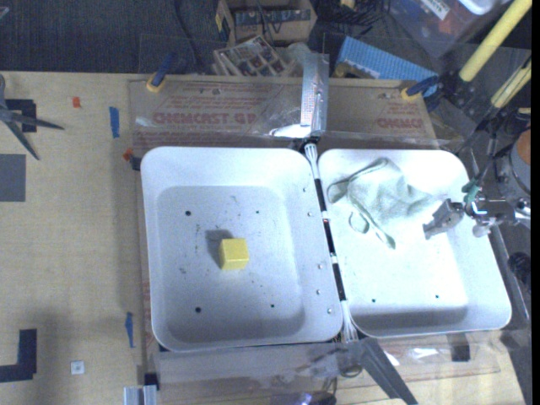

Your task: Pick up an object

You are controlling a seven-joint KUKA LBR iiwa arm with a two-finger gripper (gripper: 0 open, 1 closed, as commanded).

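A small yellow block lies near the middle of the left bin. In the right bin, toward its back left, sits a crumpled clear plastic item with a wire-like loop. My gripper hangs over the right side of the right bin, just to the right of the clear item and apart from it. It is far from the yellow block. The arm's wrist enters from the right edge.
A raised divider separates the two bins. Cardboard and a metal strip stand behind them. Blue and yellow clamps sit at the back corners. Wooden bench extends to the left.
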